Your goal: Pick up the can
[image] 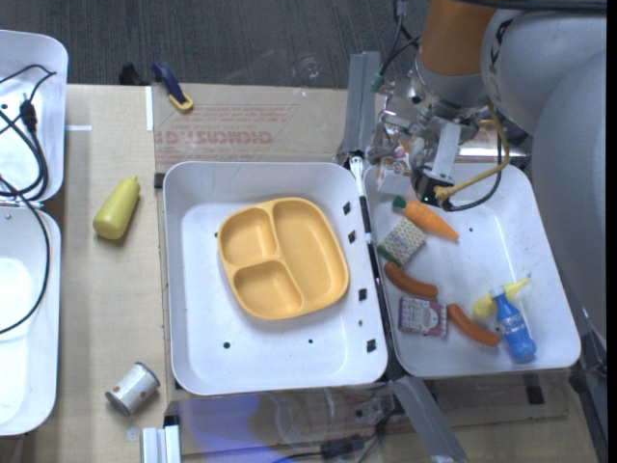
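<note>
1 can [132, 387], open bench [125, 297], nr bin [176, 355] corner

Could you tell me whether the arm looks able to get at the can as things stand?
Doubtful. The can lies uncovered on the bench outside both bins, off the left bin's lower-left corner, while the gripper hangs over the right bin's far edge, a long stretch across.

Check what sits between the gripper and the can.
Camera view: the yellow divided plate in the left bin lies between the gripper and the can, which sits outside that bin.
</note>
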Tool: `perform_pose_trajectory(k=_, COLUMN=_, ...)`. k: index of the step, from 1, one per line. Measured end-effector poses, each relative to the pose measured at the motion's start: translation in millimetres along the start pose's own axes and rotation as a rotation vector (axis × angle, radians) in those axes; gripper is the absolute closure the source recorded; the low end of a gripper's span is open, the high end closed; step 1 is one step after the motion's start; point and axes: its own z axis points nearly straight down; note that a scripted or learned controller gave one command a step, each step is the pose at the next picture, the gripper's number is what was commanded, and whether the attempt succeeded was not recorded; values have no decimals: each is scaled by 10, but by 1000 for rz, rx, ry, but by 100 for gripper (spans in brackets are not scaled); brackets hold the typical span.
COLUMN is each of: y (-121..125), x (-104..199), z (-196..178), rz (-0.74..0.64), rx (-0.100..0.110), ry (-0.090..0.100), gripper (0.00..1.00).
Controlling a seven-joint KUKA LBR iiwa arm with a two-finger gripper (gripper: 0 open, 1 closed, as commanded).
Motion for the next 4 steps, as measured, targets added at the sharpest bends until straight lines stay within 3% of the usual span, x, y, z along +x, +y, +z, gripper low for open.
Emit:
perform_pose_trajectory(k=1, y=152, x=-291, z=-1131, rz=31, rx=-2, ry=0, gripper=100)
perform_pose_trajectory(k=2, y=-31, x=242, z=-195, rz=90, rx=1, ry=-1, gripper=100)
perform_pose_trajectory(k=3, y=-383, x=639, z=179, rz=213, rx=1, ry=-1, gripper=100)
perform_pose_trajectory(k=4, y=-1385, x=1165, z=547, rz=449, rx=-1, ry=-2, gripper=100)
